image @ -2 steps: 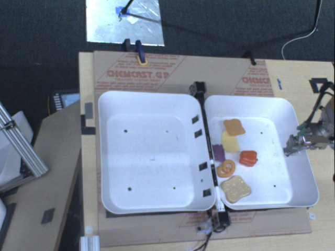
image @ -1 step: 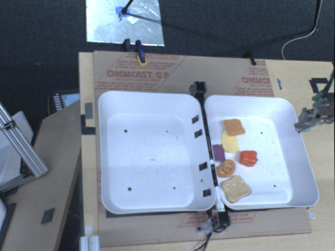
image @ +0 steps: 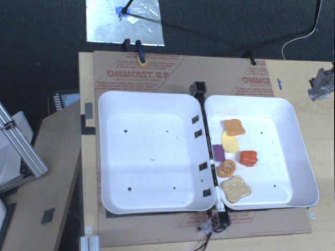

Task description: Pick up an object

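Note:
Several toy foods lie in the left half of the right bin (image: 293, 140): an orange slice (image: 233, 126), a yellow block (image: 230, 141), a small purple piece (image: 218, 152), a red pepper (image: 248, 158), a brown pretzel (image: 226, 168) and a tan bread slice (image: 236, 188). My gripper (image: 320, 86) sits at the far right edge of the view, above the bench and outside the right bin's upper right corner, well away from all the objects. It holds nothing that I can see.
The left bin (image: 149, 150) stands beside the right one, with a black hinge strip (image: 205, 140) between them. Both rest on a cardboard sheet (image: 157, 69). A shiny metal plate (image: 124, 13) lies beyond the bench's far edge.

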`<action>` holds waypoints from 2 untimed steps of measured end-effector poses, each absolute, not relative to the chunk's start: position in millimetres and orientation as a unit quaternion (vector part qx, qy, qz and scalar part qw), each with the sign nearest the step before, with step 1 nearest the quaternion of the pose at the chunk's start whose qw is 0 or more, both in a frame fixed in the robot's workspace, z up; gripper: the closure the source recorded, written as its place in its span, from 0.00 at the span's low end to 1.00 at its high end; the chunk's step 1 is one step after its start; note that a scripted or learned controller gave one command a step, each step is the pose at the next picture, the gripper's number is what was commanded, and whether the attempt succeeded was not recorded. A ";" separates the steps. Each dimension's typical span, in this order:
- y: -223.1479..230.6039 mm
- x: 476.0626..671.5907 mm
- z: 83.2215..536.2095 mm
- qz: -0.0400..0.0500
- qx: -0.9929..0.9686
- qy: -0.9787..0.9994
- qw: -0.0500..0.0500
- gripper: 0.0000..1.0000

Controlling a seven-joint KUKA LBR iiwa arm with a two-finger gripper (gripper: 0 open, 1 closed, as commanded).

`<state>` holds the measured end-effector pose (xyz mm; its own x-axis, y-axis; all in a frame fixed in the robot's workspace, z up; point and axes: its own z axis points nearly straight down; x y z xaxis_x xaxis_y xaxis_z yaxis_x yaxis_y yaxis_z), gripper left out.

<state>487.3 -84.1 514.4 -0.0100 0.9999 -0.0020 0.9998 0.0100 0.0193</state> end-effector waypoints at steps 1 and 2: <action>2.8 522.4 406.1 -0.001 0.703 0.711 -0.002 1.00; 46.9 584.7 224.6 -0.003 0.704 0.710 -0.003 1.00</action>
<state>584.7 46.9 224.6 -0.0081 1.0000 0.0000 0.9999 0.0081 -0.0096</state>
